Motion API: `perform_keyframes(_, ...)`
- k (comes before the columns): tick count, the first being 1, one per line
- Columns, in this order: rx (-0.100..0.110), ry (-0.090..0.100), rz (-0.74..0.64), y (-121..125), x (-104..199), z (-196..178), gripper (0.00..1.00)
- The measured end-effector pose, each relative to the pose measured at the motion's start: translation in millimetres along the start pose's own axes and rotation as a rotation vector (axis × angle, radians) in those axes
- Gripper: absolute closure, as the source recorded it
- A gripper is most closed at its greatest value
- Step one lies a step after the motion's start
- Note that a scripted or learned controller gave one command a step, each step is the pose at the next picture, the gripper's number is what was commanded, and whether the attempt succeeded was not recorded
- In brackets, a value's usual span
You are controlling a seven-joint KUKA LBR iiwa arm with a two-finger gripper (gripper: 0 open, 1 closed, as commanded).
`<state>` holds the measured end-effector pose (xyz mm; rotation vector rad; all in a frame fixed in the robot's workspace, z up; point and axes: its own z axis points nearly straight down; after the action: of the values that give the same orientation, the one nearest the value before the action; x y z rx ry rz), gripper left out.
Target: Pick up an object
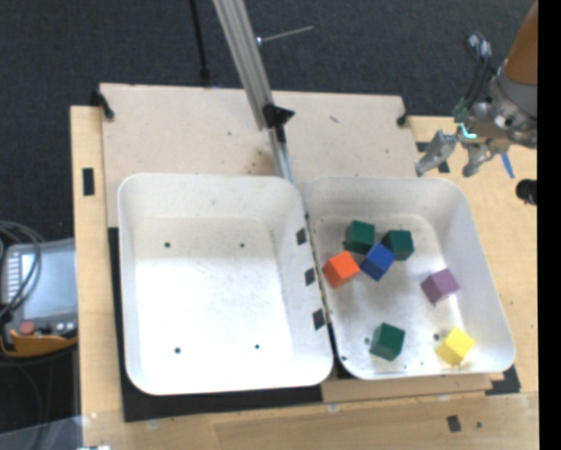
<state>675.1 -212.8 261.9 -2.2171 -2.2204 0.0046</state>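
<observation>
The gripper (456, 156) hovers with fingers spread wide and nothing between them; the small purple cube (439, 285) lies below it, inside the right white bin (477, 242).

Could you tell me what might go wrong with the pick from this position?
The orange block, blue block and two green blocks sit bunched together, so fingers may knock neighbours. The yellow block lies near the right bin wall, risking a collision. The gripper is outside the bin.
</observation>
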Motion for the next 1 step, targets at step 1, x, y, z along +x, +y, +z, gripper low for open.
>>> perform_keyframes(1,-0.004,-0.003,-0.004,0.7,-0.2,-3.5,0.0)
